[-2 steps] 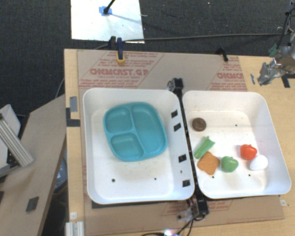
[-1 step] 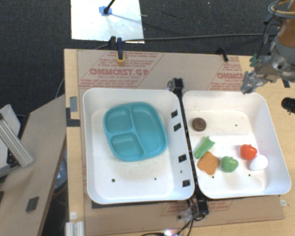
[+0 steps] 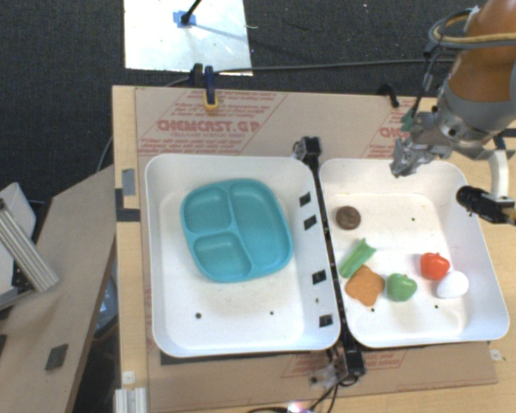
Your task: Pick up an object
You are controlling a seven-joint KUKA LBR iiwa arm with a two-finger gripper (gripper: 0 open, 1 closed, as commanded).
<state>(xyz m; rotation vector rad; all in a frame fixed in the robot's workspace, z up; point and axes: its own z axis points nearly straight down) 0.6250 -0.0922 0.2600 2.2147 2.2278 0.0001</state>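
Orange toy [image 3: 365, 286] lies nearest; brown ball [image 3: 348, 218] sits below-left of the end effector [image 3: 403, 167]; its state I cannot tell.

Tray [image 3: 236, 229] in left bin [image 3: 168, 317]; food items, perhaps six, in right bin [image 3: 482, 317].

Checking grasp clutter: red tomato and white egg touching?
Touching. The camera view shows the red tomato overlapping the white egg at its lower right, no bin floor between them.

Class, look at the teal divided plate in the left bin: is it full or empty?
Empty. The teal divided plate lies flat in the left bin, and all three of its compartments show bare teal surface, with no food pieces on them.
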